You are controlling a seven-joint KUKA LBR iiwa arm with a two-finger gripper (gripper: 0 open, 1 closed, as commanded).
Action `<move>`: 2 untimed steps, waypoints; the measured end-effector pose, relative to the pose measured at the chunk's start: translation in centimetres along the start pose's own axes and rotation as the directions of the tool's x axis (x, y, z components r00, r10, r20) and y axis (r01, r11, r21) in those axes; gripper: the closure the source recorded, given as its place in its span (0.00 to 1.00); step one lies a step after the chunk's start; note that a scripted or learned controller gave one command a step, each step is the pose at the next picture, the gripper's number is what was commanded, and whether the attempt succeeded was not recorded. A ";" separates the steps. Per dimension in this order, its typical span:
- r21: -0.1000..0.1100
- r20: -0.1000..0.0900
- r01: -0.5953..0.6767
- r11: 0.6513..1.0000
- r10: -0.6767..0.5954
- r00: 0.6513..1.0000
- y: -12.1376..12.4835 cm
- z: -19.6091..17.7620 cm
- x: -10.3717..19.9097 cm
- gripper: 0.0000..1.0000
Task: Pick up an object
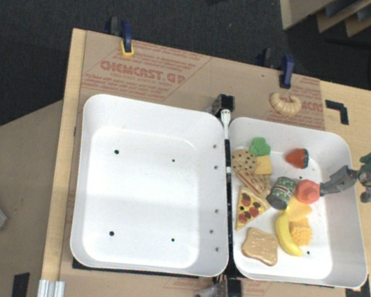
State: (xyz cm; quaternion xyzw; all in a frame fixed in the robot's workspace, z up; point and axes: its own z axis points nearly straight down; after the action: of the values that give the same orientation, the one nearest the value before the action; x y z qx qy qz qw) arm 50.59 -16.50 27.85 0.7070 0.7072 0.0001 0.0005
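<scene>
bench [184,73] with two white bins; fingers [339,181] over right bin [349,230] beside red toy [308,191]; spread unclear

Board [184,73], under the bins: we read red print "CHEMCAST GP" in large letters at about 11 o'clock of the view. We note smaller red lines above and below it, and fainter red print toward 1 o'clock, all too small to read. We read nothing elsewhere.
</scene>
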 end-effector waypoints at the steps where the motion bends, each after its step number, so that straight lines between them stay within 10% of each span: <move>1: 0.006 -0.004 0.007 1.000 -0.007 1.000 3.7 6.4 6.8 0.00; 2: 0.003 -0.004 -0.002 1.000 0.002 1.000 3.5 19.4 7.1 0.00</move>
State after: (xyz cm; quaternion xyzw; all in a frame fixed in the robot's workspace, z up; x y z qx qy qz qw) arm 54.07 -9.36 8.46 0.7077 0.7066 0.0006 -0.0021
